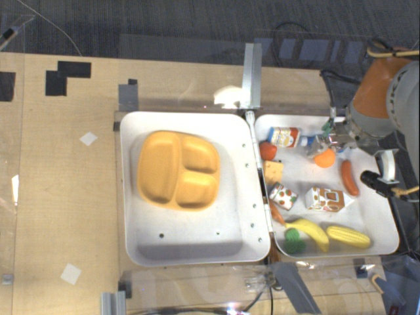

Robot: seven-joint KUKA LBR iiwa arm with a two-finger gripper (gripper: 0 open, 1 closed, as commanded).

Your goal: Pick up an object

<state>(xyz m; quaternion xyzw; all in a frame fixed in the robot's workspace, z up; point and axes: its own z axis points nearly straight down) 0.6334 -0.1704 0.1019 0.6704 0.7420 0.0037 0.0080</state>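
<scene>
The right bin point(380, 215) holds several toy foods. An orange fruit point(324, 158) lies near its back, with a red sausage point(350, 178) to its right. My gripper point(336, 139) hangs low over the back of this bin, just above and behind the orange fruit, and partly hides a small bluish item point(312, 142). Nothing can be made out inside the gripper. A labelled can point(283, 136), a red tomato point(268, 151) and a cheese wedge point(273, 170) lie along the bin's left side.
Toward the front of the right bin lie two small cartons point(326, 200), a carrot point(277, 214), a banana point(310, 231), a green vegetable point(294, 241) and a corn cob point(348, 236). A yellow divided plate point(177, 169) sits in the left bin point(197, 241).
</scene>
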